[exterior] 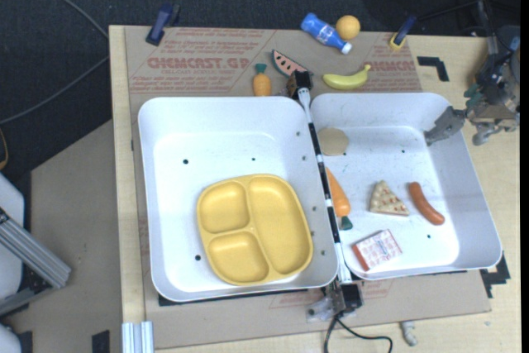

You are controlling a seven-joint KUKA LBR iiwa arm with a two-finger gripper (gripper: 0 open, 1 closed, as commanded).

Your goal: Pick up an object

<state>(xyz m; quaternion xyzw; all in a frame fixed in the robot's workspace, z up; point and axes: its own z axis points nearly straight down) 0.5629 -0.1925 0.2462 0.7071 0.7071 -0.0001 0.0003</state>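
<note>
**Hovering at the right bin's far edge, nothing gripped**

Reaching in from the right, the gripper (450, 126) sits over the upper right rim of the right bin (463, 260). One grey finger slants down and to the left toward the bin floor; the rest of the head is a dark tangle against the bench (91, 178), so I cannot tell whether the fingers are open or closed. Nothing shows between them.

Candidate things, all loose on the right bin's floor:
- sausage (426, 203): red-orange, smooth, short and rounded. Nearest of the lot, below and slightly left of the gripper. Long axis runs upper left to lower right.
- pizza slice (387, 199): tan, speckled wedge, just left of the sausage, apart from it.
- red packet (377, 250): flat, red with white print, near the front rim, tilted.
- carrot (336, 196): orange with a green tip, lying along the divider between bins, long axis near vertical in the camera view.
- beige disc (333, 141): pale, round, flat, at the bin's upper left corner.

Judgement: the sausage is the likeliest pick. The move is down and a little toward the camera's near side, and the fingers would want to close across its short width, crosswise to that diagonal.

Left bin (165, 145) carries a yellow divided plate (254, 227), well apart from the gripper.
</note>
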